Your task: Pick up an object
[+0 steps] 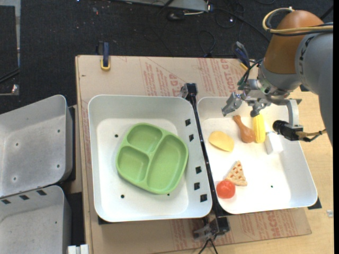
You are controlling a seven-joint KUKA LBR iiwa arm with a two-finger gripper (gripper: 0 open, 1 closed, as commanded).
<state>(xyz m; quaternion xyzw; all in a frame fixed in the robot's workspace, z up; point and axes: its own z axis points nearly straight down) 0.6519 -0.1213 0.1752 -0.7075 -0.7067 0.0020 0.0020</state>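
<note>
the chicken drumstick (243, 128) and yellow corn cob (258, 128) lie side by side at the back of the right bin (296, 189). we judge the approach underway: our gripper (244, 103) hovers above them, jaws spread and empty. next we need to descend over one piece and close.

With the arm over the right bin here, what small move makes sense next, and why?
Probably a short straight descent. The gripper hovers at the back of the right white bin, spread open and holding nothing, just above the brown toy drumstick and the yellow toy corn cob, the nearest items.
</note>
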